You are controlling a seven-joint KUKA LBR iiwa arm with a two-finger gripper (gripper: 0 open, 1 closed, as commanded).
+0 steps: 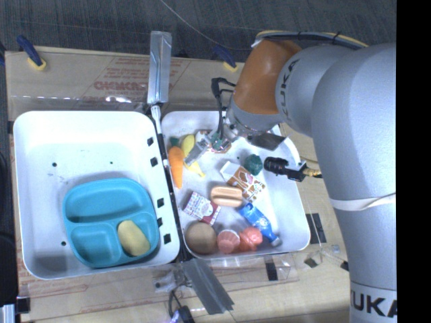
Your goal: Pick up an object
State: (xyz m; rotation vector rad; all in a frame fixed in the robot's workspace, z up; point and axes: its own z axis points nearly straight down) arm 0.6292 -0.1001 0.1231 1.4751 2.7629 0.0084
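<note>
Orange carrot lies at the left wall of the right bin. The gripper is lowered just right of the carrot's top, beside a yellow piece; its opening cannot be told. The approach step is judged; next, closing on one object.

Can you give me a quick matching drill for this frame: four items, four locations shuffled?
Items:
1. potato
2. carrot
3. hot dog
4. blue bottle

Places:
A. right bin, along its left wall
B. blue tray in the left bin
C. right bin, near its lower right corner
D. right bin, middle

Pairs: 1-B, 2-A, 3-D, 4-C
</note>
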